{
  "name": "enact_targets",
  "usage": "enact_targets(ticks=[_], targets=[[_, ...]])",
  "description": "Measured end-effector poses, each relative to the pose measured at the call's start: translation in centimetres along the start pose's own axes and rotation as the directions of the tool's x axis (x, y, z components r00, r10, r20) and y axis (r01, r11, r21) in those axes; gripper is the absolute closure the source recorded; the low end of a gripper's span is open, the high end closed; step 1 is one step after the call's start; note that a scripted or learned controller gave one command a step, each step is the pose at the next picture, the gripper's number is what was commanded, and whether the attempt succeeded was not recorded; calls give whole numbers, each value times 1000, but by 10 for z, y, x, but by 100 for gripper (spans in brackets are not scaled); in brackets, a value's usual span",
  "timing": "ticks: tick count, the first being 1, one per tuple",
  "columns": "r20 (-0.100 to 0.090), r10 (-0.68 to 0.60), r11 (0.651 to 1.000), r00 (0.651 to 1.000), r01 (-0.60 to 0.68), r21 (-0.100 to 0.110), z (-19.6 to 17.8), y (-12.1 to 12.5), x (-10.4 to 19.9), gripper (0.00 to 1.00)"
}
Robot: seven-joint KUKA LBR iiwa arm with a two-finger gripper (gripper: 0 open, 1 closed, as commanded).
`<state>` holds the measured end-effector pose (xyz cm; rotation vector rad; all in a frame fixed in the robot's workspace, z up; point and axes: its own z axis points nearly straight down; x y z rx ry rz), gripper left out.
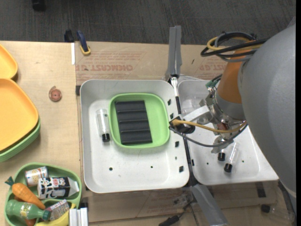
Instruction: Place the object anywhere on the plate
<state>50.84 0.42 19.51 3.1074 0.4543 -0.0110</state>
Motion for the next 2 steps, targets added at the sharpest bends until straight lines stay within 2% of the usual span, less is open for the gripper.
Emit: enact_targets(ticks=[1, 2], targets=[[0, 36, 999, 999, -36, 1, 5, -38, -21, 0], [-3, 22, 1000, 1000, -22, 0, 8, -104, -2, 0]])
